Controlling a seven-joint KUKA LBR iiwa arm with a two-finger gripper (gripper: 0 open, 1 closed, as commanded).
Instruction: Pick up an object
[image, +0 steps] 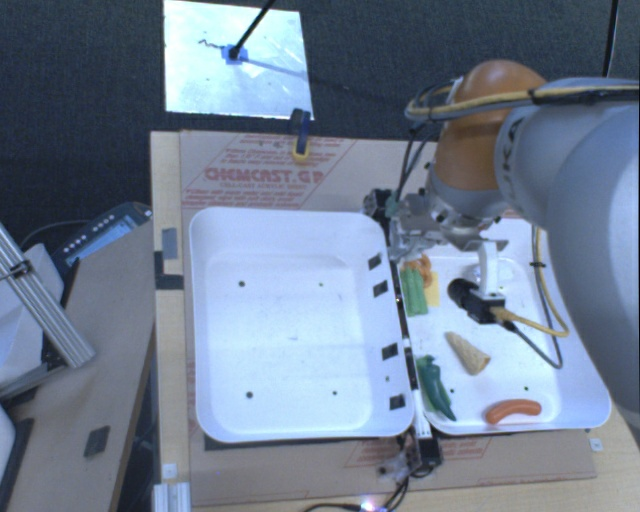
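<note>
Green pepper-like piece (413, 289) lies in right bin (560, 400) against the divider, an orange-yellow piece (429, 275) touching it. End effector (408, 252) hangs directly above; finger state cannot be told. Advice: descend vertically, straddle the green piece alone, stay off the bin wall.

We are logging a cardboard sheet (262, 172) printed with red lettering, lying under both bins. We are noting a small yellow-and-blue clamp (300, 136) sitting at its far edge. We are recording a shiny square plate (238, 58) lying beyond the sheet on dark carpet (80, 110). We are listing a dark handheld device with a blue screen (103, 233) resting to the left of the bench, and slanted metal rails (38, 305) just beside it.
</note>
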